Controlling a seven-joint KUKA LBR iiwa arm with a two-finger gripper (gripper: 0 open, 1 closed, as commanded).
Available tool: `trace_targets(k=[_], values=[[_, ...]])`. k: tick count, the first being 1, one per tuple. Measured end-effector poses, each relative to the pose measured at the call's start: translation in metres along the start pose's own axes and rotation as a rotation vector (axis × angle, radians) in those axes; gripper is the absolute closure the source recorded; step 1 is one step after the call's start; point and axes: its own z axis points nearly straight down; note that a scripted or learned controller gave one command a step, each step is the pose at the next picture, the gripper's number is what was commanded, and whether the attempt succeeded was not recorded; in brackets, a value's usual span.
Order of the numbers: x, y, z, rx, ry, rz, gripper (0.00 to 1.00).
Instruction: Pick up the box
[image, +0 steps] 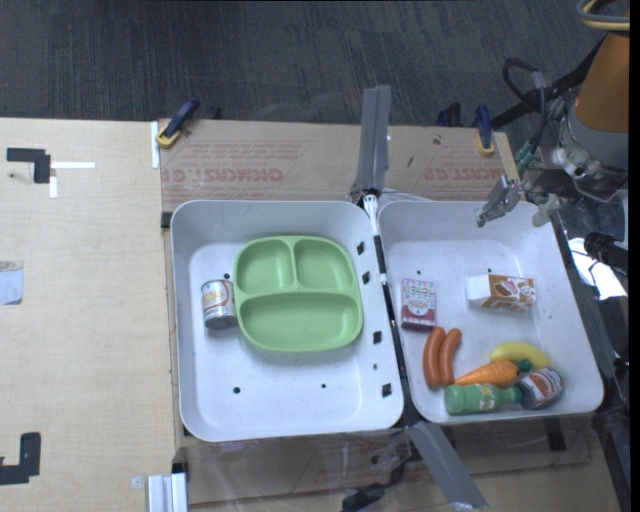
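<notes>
In the left white bin (190, 330) lay a green three-compartment plastic plate (298, 294) with a small tin can (217, 304) just beside it. The right white bin (570, 330) held the small red box (419, 304), a white-and-orange carton (501, 292), two sausages (441, 356), a carrot (487, 374), a banana (520, 352) and a green bottle (483, 398). The gripper (520, 195) hovered over that bin's far edge, fingers spread, holding nothing.

A robot lab, not a home. 2 white bins (190, 330) sit on cardboard (260, 165) clamped (blue clips (178, 120)) to a plywood bench (80, 300), with toy food (487, 375) and loose cables (530, 85).
</notes>
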Motion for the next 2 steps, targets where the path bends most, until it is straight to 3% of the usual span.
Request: trace_targets(k=[1,2], values=[[0.062,-0.032,0.082,0.001,0.001,-0.356,0.0],[0.026,-0.035,0.175,-0.01,-0.004,-0.558,0.0]])
